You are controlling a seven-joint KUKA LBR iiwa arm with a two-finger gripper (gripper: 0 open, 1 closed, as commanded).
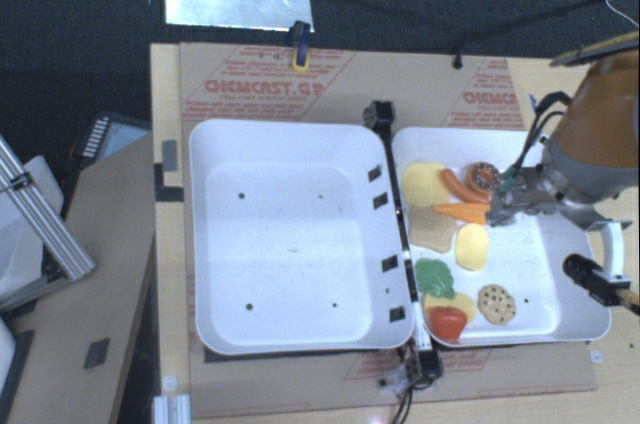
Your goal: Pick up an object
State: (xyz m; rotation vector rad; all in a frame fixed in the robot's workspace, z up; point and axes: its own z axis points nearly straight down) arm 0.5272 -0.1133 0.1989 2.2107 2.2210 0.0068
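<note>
The right bin holds several toy foods: a yellow lump, a red sausage, a dark round piece, an orange carrot, a slice of bread, a yellow lemon, a green piece, a red tomato and a cookie. My gripper reaches in from the right and sits low at the carrot's right end, beside the sausage. Its tips are dark and small against the food.
The left bin lies alongside, with a black divider clamp between the two bins. The arm's grey and orange body overhangs the right bin's far right side. A black fitting sits at that bin's right rim.
</note>
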